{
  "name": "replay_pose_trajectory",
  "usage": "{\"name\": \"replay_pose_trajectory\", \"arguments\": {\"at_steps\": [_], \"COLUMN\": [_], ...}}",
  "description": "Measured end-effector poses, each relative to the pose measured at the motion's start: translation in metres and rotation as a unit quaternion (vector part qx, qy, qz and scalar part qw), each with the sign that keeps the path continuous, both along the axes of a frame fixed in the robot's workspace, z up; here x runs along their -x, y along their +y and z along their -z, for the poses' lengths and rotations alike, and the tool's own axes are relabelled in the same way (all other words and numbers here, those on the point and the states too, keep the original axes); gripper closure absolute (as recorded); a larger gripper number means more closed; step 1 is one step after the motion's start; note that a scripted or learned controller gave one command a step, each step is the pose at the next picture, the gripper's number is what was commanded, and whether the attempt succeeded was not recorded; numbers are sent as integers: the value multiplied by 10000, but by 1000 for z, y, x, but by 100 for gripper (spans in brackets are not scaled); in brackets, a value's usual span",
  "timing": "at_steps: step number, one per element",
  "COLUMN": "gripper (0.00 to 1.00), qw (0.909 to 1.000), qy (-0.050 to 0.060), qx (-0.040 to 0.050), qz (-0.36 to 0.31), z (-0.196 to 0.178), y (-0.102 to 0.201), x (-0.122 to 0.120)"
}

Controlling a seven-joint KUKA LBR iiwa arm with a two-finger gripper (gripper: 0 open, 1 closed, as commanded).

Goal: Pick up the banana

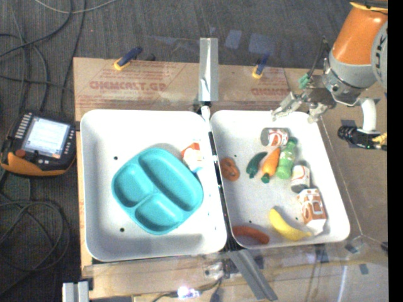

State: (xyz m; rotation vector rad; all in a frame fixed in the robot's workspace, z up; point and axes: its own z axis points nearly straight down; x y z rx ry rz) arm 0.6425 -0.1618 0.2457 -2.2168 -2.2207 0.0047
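The yellow banana (286, 225) lies near the front edge of the right bin (242, 128), curved, between a brown sausage (251, 234) and a small carton (313, 207). My gripper (300, 105) hangs over the bin's far right corner, well away from the banana. Its fingers are spread apart with nothing between them.
In the right bin lie a can (275, 136), a carrot (270, 162), a green bottle (286, 158), a dark green vegetable (255, 163), a pretzel (229, 168) and a small white container (300, 175). The left bin (101, 131) holds a teal divided plate (157, 189) and an orange-white item (192, 156).
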Motion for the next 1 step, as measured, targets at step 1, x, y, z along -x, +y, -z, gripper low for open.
{"name": "replay_pose_trajectory", "arguments": {"at_steps": [1], "gripper": [0], "qw": [10000], "qy": [-7], "qx": [-4], "qz": [-91], "z": [129], "y": [25], "x": [65]}}
